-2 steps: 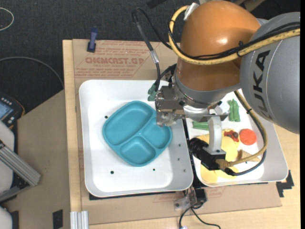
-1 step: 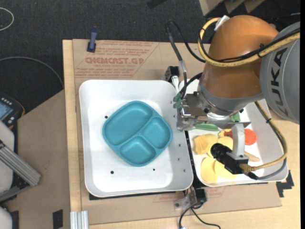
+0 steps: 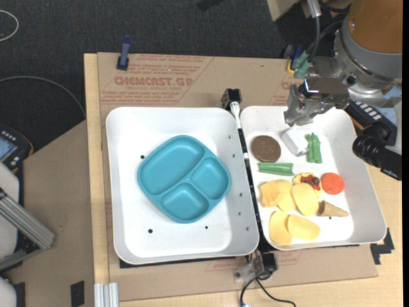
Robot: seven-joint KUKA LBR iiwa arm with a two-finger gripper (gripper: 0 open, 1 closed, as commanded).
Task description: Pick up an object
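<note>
One white block [image 3: 293,141] lies just below the tool [image 3: 300,117], green bean [image 3: 312,148] beside it on the right. Tool's state: cannot tell.

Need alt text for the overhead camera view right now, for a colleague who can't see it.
The gripper hangs over the back of the right bin, above toy food: a brown patty, green beans, an orange slice and yellow chips. The left bin holds a blue divided plate.

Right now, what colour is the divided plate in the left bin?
Teal blue; the divided plate shows plainly in the camera view, lying in the left bin.
</note>
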